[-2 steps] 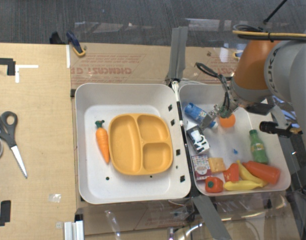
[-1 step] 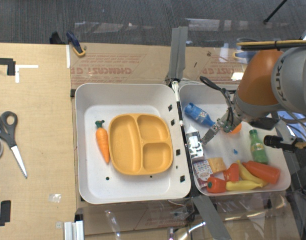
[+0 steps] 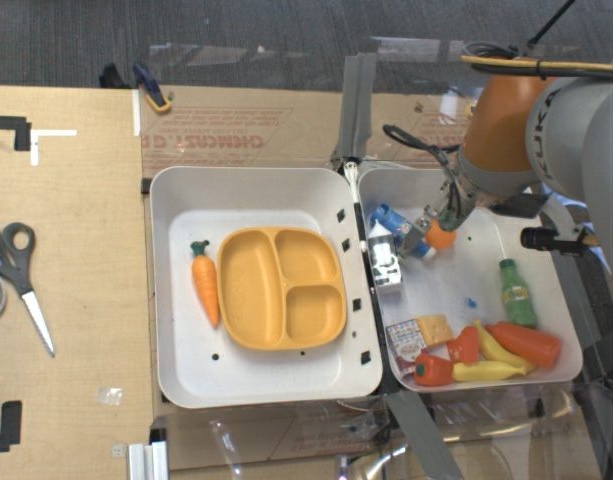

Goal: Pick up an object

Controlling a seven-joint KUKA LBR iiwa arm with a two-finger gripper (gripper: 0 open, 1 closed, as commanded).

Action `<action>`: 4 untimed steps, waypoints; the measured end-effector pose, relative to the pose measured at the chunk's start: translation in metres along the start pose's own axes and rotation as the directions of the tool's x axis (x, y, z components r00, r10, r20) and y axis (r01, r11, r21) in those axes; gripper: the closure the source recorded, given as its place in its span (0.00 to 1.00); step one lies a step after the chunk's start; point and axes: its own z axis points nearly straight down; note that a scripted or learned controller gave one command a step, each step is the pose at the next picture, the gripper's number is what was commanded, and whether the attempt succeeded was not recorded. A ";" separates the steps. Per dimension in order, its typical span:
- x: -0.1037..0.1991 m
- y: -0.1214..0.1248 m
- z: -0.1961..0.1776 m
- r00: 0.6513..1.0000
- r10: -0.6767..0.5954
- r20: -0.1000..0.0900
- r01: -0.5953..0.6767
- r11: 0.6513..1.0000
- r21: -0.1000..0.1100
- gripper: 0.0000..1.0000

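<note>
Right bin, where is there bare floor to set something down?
The right white bin is bare in the middle, between the white toy truck and the green bottle. Its lower edge is crowded with red and yellow toy vegetables; the gripper occupies the upper left.

Wooden bench [image 3: 66, 268] bears two white bins [image 3: 176, 298], scissors [image 3: 26, 278], cardboard sheet [image 3: 246, 133]

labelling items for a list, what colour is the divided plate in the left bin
Yellow-orange all over, three compartments, no pattern. The divided plate shows clearly in the camera view.

The arm [image 3: 576, 138] is cut off at the right edge.
</note>
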 end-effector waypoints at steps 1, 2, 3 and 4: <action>0.015 -0.012 -0.001 1.000 -0.011 0.002 0.011 1.000 0.001 0.00; 0.053 -0.051 0.001 0.999 -0.040 -0.003 0.040 0.999 0.002 0.00; -0.006 0.006 0.001 0.988 -0.153 -0.004 0.153 0.988 -0.003 0.00; 0.030 -0.025 -0.001 1.000 -0.007 0.003 0.007 1.000 0.002 0.00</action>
